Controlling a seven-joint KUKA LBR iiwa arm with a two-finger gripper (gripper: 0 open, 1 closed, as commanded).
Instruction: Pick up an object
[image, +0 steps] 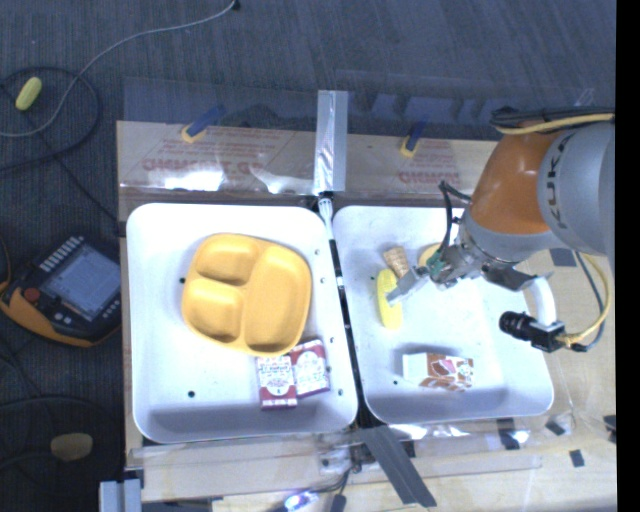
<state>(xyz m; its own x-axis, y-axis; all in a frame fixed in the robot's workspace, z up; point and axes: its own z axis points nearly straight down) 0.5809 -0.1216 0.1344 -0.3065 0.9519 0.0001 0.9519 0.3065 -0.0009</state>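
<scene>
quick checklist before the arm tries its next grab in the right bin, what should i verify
1. Claw is over the right bin: ok, it sits above the bin's upper left part.
2. A target lies under it: ok, the yellow banana-like item lies at the claw's tip.
3. Neighbour clearance: not ok, a small tan object lies very close by the yellow item.
4. Claw opening: cannot tell, the tip is too blurred.
5. Something already held: cannot tell.
6. Other choice free: ok, the white and brown carton lies apart, nearer the bin's front.
</scene>
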